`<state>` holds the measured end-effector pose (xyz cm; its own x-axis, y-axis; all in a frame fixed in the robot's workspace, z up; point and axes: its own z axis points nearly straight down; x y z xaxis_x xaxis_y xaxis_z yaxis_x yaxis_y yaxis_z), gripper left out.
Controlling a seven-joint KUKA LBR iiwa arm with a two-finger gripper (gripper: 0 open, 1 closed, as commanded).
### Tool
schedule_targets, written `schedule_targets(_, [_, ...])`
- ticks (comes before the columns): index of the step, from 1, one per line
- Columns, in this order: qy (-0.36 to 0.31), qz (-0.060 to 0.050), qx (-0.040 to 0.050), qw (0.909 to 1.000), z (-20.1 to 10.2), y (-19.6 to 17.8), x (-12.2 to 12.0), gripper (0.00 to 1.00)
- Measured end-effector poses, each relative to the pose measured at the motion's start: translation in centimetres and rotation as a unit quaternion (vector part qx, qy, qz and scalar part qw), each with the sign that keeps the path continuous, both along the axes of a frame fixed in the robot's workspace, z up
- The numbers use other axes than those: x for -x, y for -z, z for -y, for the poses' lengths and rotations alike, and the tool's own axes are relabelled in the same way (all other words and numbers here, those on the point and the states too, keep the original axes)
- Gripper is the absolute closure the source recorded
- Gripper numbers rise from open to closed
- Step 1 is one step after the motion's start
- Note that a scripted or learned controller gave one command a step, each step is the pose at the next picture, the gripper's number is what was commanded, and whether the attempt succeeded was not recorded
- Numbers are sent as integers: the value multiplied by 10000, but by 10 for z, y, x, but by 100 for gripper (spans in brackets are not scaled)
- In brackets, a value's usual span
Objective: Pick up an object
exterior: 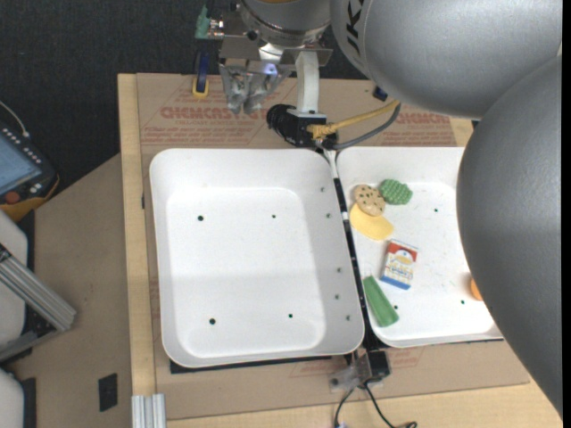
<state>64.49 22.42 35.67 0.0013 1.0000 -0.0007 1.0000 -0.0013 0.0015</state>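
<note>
My gripper [247, 94] hangs high over the bench's back edge, behind the left bin [157, 205] and above the cardboard, with nothing seen in it. The objects lie in the right bin [439, 239]. Near its left wall a brown spotted cookie [368, 200] rests against a yellow piece [373, 225], and a green ridged piece [395, 192] lies just right of the cookie. A small red, white and blue box [400, 265] lies lower down, with a green stick [381, 300] near the front left corner. An orange thing [475, 286] peeks out from under the arm.
The grey arm covers the right bin's right side and the top right of the view. The two bins touch along a shared wall [343, 230]. Brown cardboard [178, 114] surrounds both bins.
</note>
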Motion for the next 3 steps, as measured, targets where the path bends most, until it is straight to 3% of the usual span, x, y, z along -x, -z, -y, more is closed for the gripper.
schedule_targets(1, [-3, -30, 5, 10000, 0, 50, -20, 100])
schedule_targets(2, [11, -28, 4, 10000, 42, 59, -15, 100])
schedule_targets(3, [-27, 3, -11, 10000, -3, 63, -21, 100])
